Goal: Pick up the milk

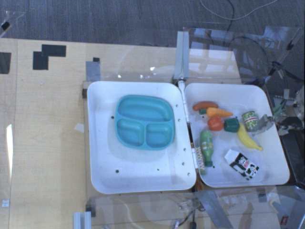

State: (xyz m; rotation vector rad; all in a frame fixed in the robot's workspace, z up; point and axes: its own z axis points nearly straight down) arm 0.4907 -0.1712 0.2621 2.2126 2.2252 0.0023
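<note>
a metal pincer (263, 123) is seen at the right rim of the right-hand bin (271, 99), low over the tray floor, with the rest of the arm lost among clutter beyond the edge. whether its fingers are spread or closed cannot be told from this view, and nothing can be seen held between them.

the milk (244, 164), a small flat carton printed in black-and-white cow patches, lies on its side toward the front of that bin, nearer the viewer than the pincer and a little to its left, apart from everything else. just beside the pincer are a yellow banana (248, 137), curved and smooth, and a green-labelled can (249, 119), which appears to be almost touching it.

the wrong item could be closed on here, it is judged, since the banana and can are so much nearer than the carton. a flat carton lying low on slick white plastic might also be pushed along rather than gripped, or slip out if only a corner is caught.

further left of the pincer lie a green cube-like piece (231, 124), a red tomato (215, 123), an orange carrot (219, 112), a sausage (205, 105) and a glossy green bottle (206, 148). in the far bin (100, 128), a moulded blue divided plate (145, 121) is set.
</note>
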